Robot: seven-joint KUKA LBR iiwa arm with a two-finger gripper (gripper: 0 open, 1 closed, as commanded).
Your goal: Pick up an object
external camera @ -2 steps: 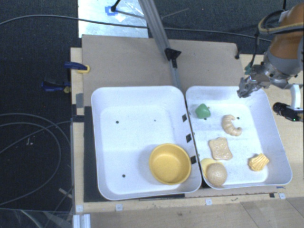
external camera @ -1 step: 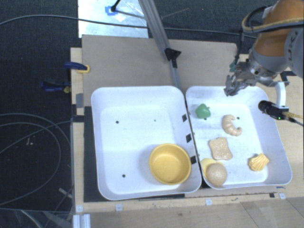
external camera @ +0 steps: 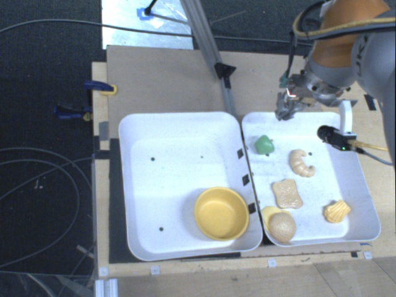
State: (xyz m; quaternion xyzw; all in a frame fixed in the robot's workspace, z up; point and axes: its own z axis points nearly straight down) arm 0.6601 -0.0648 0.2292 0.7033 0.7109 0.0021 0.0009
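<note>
Brown bench bears two white bins side by side.

**Robot lab bench, not a home**

Looks like a robotics lab/test cell. Plain board bench at frame center carries two white bins side by side, w/ black tape tabs along their shared edge. Blue-and-yellow clamps grip the bench's left edge. Loose cables trail over dark carpet at left. Metal stand pole slants in from top center.
</note>
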